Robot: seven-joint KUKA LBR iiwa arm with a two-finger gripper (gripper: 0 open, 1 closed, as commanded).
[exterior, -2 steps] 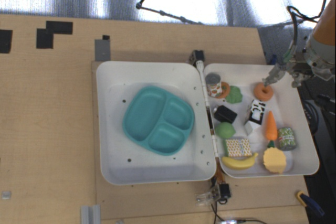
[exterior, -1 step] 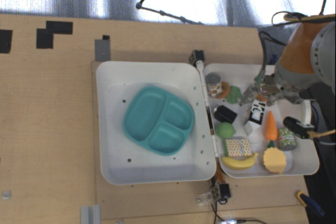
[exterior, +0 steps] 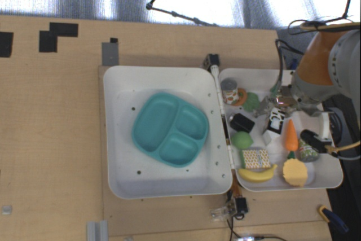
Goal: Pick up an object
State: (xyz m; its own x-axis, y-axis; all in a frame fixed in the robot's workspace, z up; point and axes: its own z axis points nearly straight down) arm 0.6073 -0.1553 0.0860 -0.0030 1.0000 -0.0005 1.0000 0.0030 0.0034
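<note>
Gripper hangs low over right bin beside carrot

Right bin is packed: banana along near edge, yellow round thing right of it, patterned box touching banana, green ball, black block, upright carrot, small can at far end.

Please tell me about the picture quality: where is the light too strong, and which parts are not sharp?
In the camera view, the strip above the bench is overexposed, with bright streaks washing out detail; the left bin shows soft shading along its walls around the teal plate; the small things in the right bin, near the gripper, are slightly blurred, so their labels cannot be read.
</note>
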